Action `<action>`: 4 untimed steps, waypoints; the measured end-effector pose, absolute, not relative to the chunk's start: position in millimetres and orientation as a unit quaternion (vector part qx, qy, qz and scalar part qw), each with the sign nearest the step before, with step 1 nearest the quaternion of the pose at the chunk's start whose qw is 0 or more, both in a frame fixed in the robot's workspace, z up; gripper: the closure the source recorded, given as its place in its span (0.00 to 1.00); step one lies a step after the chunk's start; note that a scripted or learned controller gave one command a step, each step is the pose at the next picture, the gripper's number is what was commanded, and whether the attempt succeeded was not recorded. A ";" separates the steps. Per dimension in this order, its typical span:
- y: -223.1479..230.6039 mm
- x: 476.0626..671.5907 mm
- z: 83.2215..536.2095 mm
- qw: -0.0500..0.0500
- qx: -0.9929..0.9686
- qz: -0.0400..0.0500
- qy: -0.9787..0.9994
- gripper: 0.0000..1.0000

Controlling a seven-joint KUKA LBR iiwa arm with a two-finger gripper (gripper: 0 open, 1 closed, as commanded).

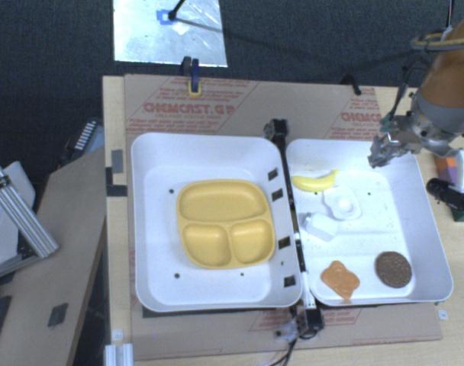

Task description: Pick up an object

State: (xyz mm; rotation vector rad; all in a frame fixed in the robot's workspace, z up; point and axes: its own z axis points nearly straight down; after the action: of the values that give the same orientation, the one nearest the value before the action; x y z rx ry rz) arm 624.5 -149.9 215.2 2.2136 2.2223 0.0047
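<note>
Yellow is what stands out: a three-compartment tray (220,223) lies flat in the middle of the left bin (152,158), and I place everything else by it. My gripper (383,152) hangs well to the tray's right and somewhat farther back, over the far right corner of the right bin (438,280). Whether my fingers are apart or together I cannot tell from this slant; nothing shows between them. A banana (316,180) lies just right of the tray's far edge, across the divider between the bins. Beside it, a little nearer the camera, sit a round white piece (342,206) and a smaller white block (317,226), close to each other. Right of the tray's near edge lies an orange lump (340,279), and farther right again a brown round disc (393,268). All five rest on the right bin's floor, apart from my gripper. Cardboard sheeting (217,101) covers the bench beneath both bins.
</note>
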 end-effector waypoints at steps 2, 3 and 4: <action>-87.1 626.4 252.0 0.000 0.704 0.001 0.711 1.00; -27.2 619.8 254.9 0.000 0.704 0.001 0.711 1.00; 22.6 612.6 256.8 0.000 0.704 0.001 0.710 1.00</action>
State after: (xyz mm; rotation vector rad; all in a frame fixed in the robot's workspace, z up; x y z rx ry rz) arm 612.6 22.6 256.8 2.2116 2.2310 0.0017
